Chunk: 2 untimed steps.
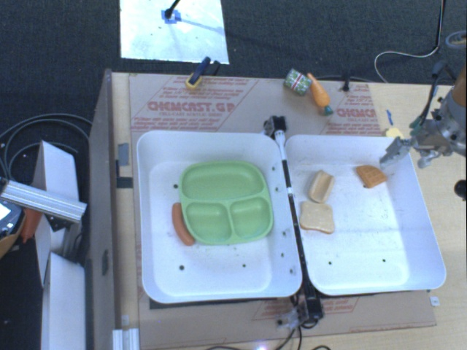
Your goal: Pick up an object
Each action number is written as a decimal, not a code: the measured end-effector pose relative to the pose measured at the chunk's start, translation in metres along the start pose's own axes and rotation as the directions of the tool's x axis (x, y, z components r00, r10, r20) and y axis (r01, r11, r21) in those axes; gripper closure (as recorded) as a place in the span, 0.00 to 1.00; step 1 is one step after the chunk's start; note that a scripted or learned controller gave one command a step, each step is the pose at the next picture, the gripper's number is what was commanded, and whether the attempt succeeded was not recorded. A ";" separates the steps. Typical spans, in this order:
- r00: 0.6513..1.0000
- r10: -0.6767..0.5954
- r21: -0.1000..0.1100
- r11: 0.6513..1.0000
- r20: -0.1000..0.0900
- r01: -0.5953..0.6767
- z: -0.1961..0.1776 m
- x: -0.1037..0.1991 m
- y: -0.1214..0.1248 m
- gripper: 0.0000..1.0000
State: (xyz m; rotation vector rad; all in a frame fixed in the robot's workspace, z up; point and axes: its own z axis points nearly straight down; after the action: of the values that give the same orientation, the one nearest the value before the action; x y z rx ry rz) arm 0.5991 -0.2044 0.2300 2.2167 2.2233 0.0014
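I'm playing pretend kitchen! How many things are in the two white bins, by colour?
Green: 1, the divided plate in the left bin
Red-orange: 1, the hot dog beside the plate
Tan: 2, the bread pieces in the right bin
Orange-brown: 1, the small piece near the gripper
Total: 5

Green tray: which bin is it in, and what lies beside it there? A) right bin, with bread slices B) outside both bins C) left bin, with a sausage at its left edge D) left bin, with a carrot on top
C: the green tray sits in the left bin, and the sausage lies against its left edge.
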 end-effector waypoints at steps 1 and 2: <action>1.000 -0.002 -0.004 1.000 0.002 0.002 0.140 0.001 0.027 0.00; 1.000 -0.002 -0.002 1.000 0.000 0.002 0.145 0.051 0.059 0.00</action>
State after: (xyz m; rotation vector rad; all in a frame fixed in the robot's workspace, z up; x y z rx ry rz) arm 0.6584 -0.1530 0.0854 2.2138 2.2246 0.0037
